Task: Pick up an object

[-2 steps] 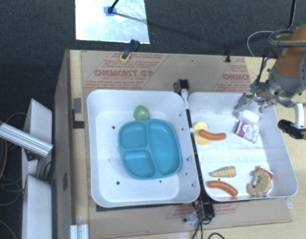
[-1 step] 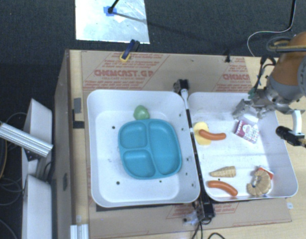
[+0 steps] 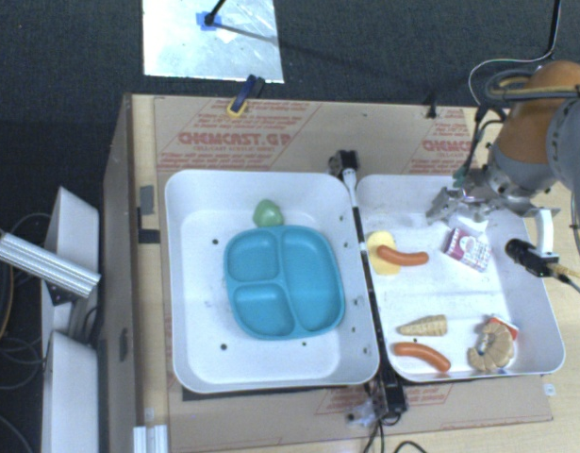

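The gripper [image 3: 453,203] hangs over the far right part of the right bin [image 3: 544,324], below the grey and orange arm [image 3: 535,130]. A red and white packet [image 3: 467,249] lies just in front of it. Left of that, an orange sausage [image 3: 403,257] lies against a yellow piece [image 3: 378,253]. Near the bin's front lie a tan cone [image 3: 423,326], a second sausage [image 3: 422,355] and a brown pastry [image 3: 492,345]. I see nothing held under the gripper.
The left bin [image 3: 200,253] holds a blue divided plate [image 3: 283,281] with a green item [image 3: 268,214] behind it. A black ridge [image 3: 360,253] separates the bins. A black connector [image 3: 530,256] with a cable juts over the right bin's right side.
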